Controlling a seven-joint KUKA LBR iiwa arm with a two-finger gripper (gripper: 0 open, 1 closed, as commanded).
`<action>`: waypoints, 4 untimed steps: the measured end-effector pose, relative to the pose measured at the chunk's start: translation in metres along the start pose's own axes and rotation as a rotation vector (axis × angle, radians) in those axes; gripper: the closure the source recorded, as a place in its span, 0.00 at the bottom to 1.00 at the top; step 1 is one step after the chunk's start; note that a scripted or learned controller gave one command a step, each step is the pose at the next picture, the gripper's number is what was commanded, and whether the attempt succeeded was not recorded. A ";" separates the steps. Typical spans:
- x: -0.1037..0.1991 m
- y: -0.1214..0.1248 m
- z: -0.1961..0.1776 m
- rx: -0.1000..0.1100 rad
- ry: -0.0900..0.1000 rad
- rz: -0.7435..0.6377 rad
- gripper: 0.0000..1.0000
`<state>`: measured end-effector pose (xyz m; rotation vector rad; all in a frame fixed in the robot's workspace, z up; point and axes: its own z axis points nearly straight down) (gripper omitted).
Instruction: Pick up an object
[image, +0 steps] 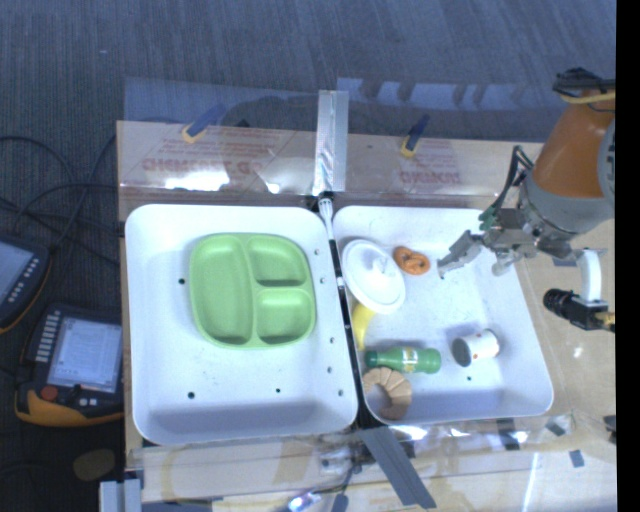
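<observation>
Hand (478, 252) over the right bin (520, 330)
The fingers were seen spread, with nothing between them. A pretzel (411, 260) lay just beside, a bottle (402, 360) and a cup (476, 347) nearer the front.

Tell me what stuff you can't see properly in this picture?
- Yellow thing, camera view: mostly hidden under the white lid.
- Pincer: too blurry to tell open or shut.
- Arm: cut off by the right edge.
- Brown thing: too small and blurred to name.
</observation>
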<state>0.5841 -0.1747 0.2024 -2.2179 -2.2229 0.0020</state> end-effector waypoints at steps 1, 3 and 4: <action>0.009 0.051 0.097 0.002 -0.002 0.052 0.00; 0.071 0.088 0.103 -0.010 -0.008 0.152 1.00; 0.122 0.084 0.006 -0.002 -0.002 0.062 1.00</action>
